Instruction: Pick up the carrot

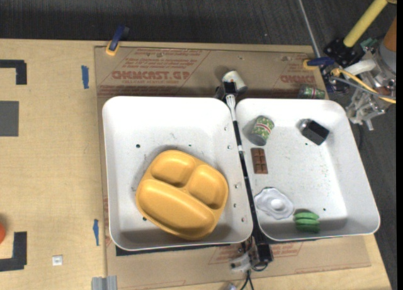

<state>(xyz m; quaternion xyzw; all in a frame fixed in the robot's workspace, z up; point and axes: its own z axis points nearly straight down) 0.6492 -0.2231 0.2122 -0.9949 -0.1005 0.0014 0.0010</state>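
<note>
Surveying the near edge: the counter (50,156) carries an orange-red patch (2,232) at its left border, cut off by the frame and too small to identify.
Carrot: its position cannot be told; no item in either bin reads as a carrot, and the orange-red patch is the only candidate by colour.
Right bin, near end: the right bin (362,210) holds a green ridged item (306,220) just beside a pale crumpled item (273,203).
Left bin: the left bin (126,125) holds one large yellow loaf-shaped object (182,193) that covers much of its floor.
Right bin, middle: a brown bar (259,160) lies flat near the dividing rims.
Right bin, far end: a green can (262,128) lies tilted, well apart from a black block (314,131).
End effector: the end effector (367,103) sits beyond the right bin's far right corner, outside both bins; whether it is apart or together cannot be told, and nothing is seen in its grip.
Progress (judged): the pick is not yet begun.
Risk 1 (judged): a descent on the wrong item, caused by the target being unconfirmed.
Risk 2 (judged): if the patch is the target, it lies across the whole counter from the arm, so reach may fail.
Risk 3 (judged): a crossing sweep could clip the loaf-shaped object or a bin rim.
</note>
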